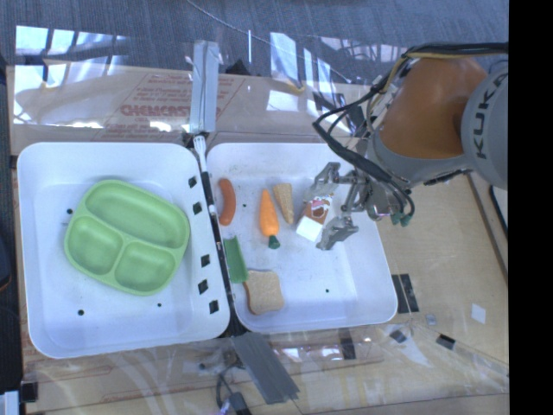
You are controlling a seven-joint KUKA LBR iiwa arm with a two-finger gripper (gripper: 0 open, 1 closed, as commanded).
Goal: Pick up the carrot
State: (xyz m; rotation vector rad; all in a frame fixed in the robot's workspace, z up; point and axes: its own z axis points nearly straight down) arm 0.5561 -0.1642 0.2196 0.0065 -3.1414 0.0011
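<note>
Approach step. Gripper (333,204) above right bin (363,296), fingers spread wide, nothing between them. Carrot (270,214) flat on bin floor, well left of fingers, between sausage (226,201) and small carton (314,220). Next: shift left, descend astride carrot.

The small orange toy carrot (270,215), a smooth tapered cone with a dark green stub at its blunt end, lay flat on the floor of the shallow white right-hand bin (363,294). Its pointed tip aimed toward the bin's far wall and its green end toward the near wall, so the long axis ran almost straight up and down the camera view, leaning only slightly. It sat in the left half of that bin, nearer the far wall than the near one, and well clear of the bin's left wall. It rested free on the white floor, with nothing gripping it.
</note>
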